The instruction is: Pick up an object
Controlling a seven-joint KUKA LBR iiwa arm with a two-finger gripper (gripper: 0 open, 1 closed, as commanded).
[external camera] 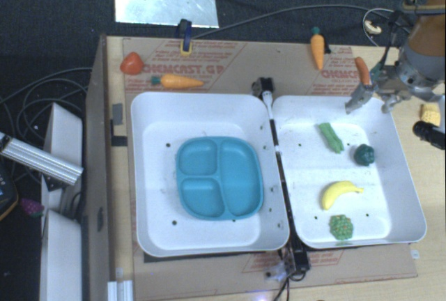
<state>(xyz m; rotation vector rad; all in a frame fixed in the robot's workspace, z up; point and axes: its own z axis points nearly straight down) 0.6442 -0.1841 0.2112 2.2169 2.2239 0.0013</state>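
In the right bin [401,153] I saw, from its near edge back, a green bumpy piece [341,227], a banana [339,193], a dark teal ball [364,154] and a green pod [331,136], while the gripper [375,99] hung spread wide and empty over that bin's far rim.

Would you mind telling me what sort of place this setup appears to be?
Probably a robotics lab bench for grasping trials: two white bins side by side on cardboard, plastic toy food such as a banana, and loose cables running over dark carpet.
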